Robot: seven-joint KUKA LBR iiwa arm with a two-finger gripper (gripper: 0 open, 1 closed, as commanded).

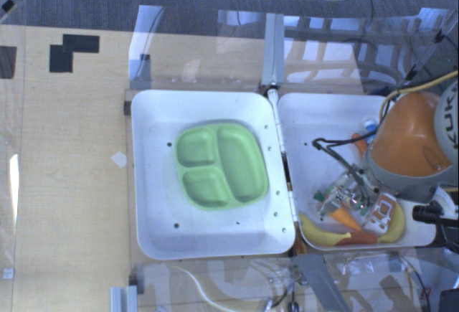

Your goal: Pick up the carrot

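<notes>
Grey and orange, the arm (412, 142) reached in from the right over the right bin (315, 117), its wide orange band hiding much of that bin's far side. Below the band the gripper (349, 197) hung low over the bin's near end, a tangle of small metal and green parts, and whether it was clenched or released could not be told from this view. A thin black cable (331, 149) looped from the wrist out over the bare white floor of the bin.

Just beside the gripper's tip, toward the near wall, lay the carrot (347, 219), a short orange wedge. Whether it was touching the tip or only lying under it was unclear, and nothing showed it being grasped. Crowded against it were a yellow banana (320, 232) curving along the near wall, a reddish piece (362, 237) lying next to the banana, and a small white and red item (381, 210) to the right with more yellow behind it. These hemmed the carrot in on the near and right sides. A small blue and orange object (367, 130) peeked out at the edge of the orange band further back.

Across the divider, the left bin (154, 160) held a green sectioned plate (221, 166), well apart from the gripper. Both bins sat on a pale wooden bench (64, 174).
</notes>
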